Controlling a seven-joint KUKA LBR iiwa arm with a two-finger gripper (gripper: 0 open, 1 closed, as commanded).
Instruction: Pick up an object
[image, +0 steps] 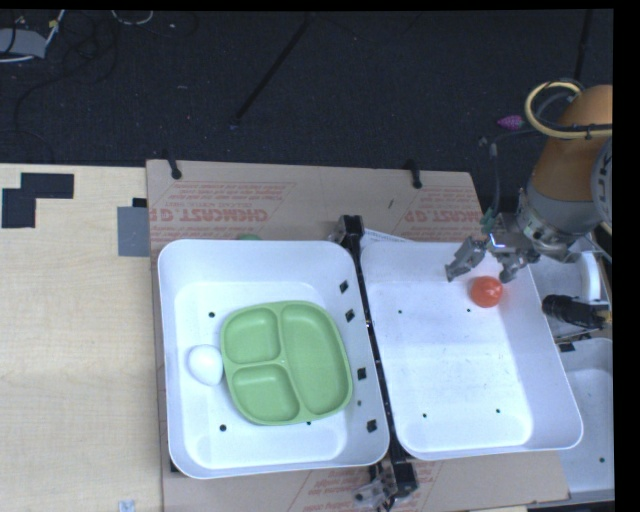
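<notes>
Gripper hangs with fingers spread above the right bin — a red ball lies just below it. Left bin holds a green tray — white egg touching its left edge.

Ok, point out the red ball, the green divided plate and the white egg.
red ball (487, 291): camera view, middle of the ball, in the right bin.
green divided plate (286, 361): camera view, the ridge where its three compartments meet, in the left bin.
white egg (205, 364): camera view, middle of its top, beside the plate's left rim.
</notes>
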